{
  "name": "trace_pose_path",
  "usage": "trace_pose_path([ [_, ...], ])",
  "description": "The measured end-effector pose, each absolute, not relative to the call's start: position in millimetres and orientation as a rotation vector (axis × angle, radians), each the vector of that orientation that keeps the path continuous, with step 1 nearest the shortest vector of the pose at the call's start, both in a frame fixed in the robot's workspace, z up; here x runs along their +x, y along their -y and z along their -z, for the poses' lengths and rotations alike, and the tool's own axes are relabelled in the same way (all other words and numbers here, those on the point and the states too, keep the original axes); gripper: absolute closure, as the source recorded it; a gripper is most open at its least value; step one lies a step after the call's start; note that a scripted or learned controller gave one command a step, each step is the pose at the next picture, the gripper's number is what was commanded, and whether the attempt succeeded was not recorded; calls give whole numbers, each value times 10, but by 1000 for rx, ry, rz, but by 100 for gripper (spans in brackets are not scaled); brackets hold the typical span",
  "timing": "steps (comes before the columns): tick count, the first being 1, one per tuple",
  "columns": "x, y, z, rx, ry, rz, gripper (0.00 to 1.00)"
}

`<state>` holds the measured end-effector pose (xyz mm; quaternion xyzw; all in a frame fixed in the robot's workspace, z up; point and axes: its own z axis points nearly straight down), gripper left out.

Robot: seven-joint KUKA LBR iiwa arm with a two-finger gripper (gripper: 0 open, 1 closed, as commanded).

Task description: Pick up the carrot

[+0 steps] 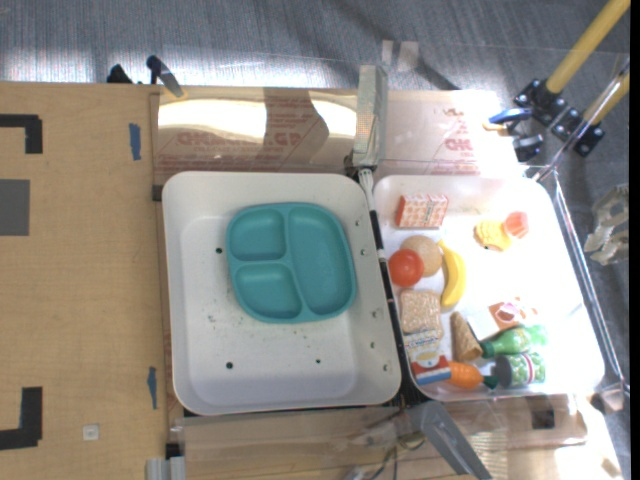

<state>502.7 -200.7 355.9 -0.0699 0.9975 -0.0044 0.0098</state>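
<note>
Lying in the camera view near the front wall of the right bin, towards its front left corner, the carrot is seen as a short orange body. Its long axis is set roughly left to right across the view, tipped slightly down towards the right. What appears to be its leafy end is pointed right, at the green bottle just beside it. A second green bottle is placed just behind that one. At the carrot's left end a small carton is touched or nearly touched, and a brown wedge of bread is found just behind the carrot. The left bin is occupied by a teal divided plate, well apart from the carrot.

The state of the jaws cannot be told from this view, nor can the carrot's bearing from them be fixed. Since the arm is said to reach in from the right, a reach to the front left corner of the right bin is judged to be needed. A closing line across the carrot's short width, front to back, is judged best, with little room left by the bread behind and the wall in front.
</note>
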Motion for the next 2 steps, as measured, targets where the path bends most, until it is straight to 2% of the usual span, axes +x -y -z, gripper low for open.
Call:
trace_pose_path([
  [1,5093,1625,-2697,-313,-3125,-4,100],
  [2,5115,2192,-3779,-223,-3118,13,100],
])
